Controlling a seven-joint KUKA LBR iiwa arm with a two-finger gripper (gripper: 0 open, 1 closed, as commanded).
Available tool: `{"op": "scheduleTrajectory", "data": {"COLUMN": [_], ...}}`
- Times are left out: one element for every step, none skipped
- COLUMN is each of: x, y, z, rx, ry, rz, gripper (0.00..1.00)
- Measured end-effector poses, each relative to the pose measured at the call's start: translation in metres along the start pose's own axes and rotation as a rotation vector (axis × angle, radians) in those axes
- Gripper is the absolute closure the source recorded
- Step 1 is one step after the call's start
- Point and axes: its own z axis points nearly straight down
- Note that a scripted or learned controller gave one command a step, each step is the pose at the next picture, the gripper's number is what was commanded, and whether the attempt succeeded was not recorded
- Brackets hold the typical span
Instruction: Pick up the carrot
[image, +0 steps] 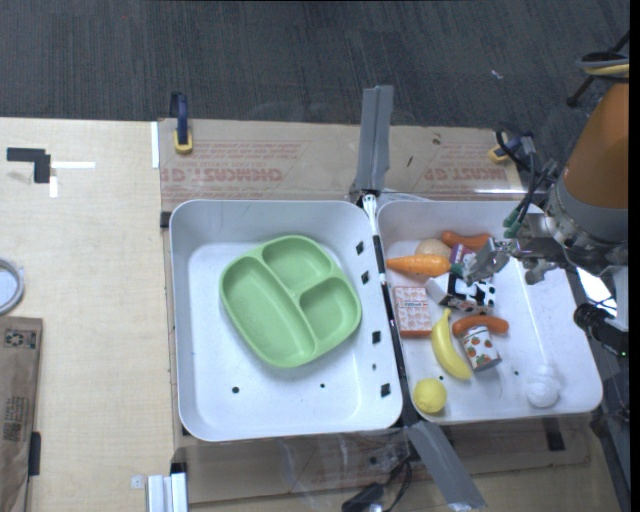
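While jaws hover, carrot lies just left, ungripped.

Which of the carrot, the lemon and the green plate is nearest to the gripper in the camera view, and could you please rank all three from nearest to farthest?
1. The carrot, just left of the gripper, at the top of the right bin.
2. The lemon, at the right bin's bottom left corner.
3. The green plate, across the divider in the left bin.

Bright, even overhead light; soft shadows, mild glare on the white bins, slight softness.
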Motion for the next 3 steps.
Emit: {"op": "scheduleTrajectory", "data": {"x": [0.004, -0.003, -0.044], "y": [0.046, 0.099, 0.102], "z": [0.046, 0.157, 0.125], "rx": [-0.001, -0.005, -0.004], "ry": [0.0, -0.001, 0.0], "rz": [-0.216, -0.27, 0.11], "gripper": [0.0, 0.0, 0.0]}}
